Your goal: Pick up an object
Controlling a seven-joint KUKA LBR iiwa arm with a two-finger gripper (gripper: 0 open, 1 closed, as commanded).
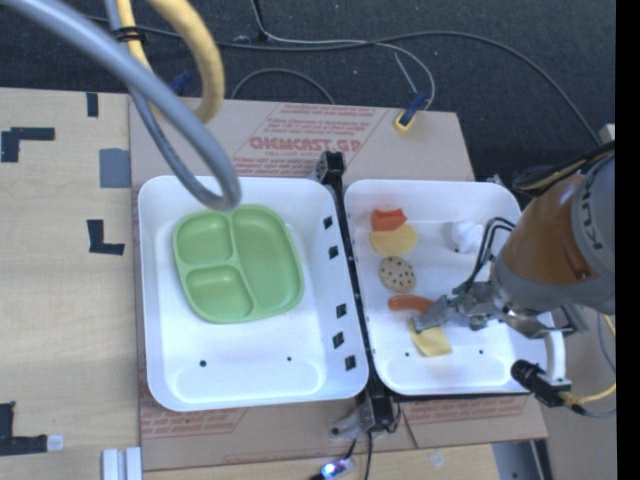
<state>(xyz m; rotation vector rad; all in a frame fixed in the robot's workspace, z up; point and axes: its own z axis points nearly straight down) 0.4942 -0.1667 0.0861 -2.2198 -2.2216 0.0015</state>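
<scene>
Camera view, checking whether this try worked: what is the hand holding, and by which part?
It cannot be told. The hand is low in the right bin, just above a pale yellow piece and beside an orange piece.

You've got two bins side by side: left bin (160, 358) holds a three-part plate (238, 264) in its upper half. In the right bin (500, 376) items run in a column along the left side: wedge (387, 217) at the top, then a bigger piece (393, 240), cookie (396, 272), carrot (408, 303), block (433, 342) lowest. A ball (465, 234) sits upper right. Gripper (432, 318) is between carrot and block.
</scene>
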